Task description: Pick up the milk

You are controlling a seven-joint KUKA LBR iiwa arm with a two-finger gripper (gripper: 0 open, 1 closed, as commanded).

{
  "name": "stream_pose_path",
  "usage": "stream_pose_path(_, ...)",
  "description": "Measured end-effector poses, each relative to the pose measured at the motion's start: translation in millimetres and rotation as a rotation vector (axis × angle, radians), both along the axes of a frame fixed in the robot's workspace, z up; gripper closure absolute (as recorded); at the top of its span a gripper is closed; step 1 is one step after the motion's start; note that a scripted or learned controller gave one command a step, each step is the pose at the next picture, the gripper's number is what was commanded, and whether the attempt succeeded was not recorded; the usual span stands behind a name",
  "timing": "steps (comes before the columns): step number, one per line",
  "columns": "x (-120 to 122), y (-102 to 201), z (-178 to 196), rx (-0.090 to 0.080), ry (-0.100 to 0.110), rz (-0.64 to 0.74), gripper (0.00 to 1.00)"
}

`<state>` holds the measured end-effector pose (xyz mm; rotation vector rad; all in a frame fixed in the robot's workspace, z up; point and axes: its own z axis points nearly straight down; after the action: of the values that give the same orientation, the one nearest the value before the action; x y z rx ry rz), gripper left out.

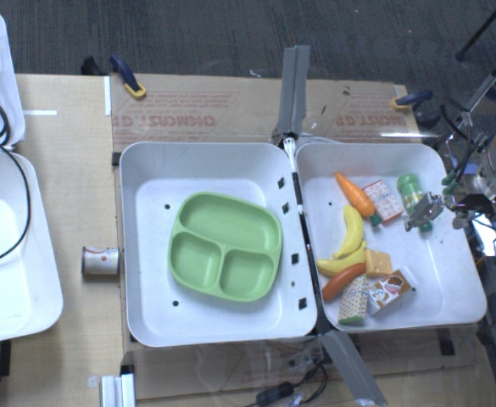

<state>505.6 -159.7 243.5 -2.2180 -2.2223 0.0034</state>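
Two bins, one plate, two bananas

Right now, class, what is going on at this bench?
A robot arm reaches in from the right, its gripper low over the right bin, beside a green bottle. Toy food lies there: carrot, bananas, and small cartons, one presumably the milk. Nothing looks lifted yet. A green divided plate sits in the left bin.

Camera: fixed above my surface, looking down at a slant.
Facing: far edge of the surface lies at the top.
Distance: far enough back to take in both bins — left bin, right bin.
My side: I reach in from the right.
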Motion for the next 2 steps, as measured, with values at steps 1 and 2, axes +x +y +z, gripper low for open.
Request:
stream_pose_path(1, -29, 16, -137, 0.001, 0.001, -0.095, 0.0)
stream_pose_path(2, -29, -37, -153, 0.001, -0.002, 0.125, 0.0)
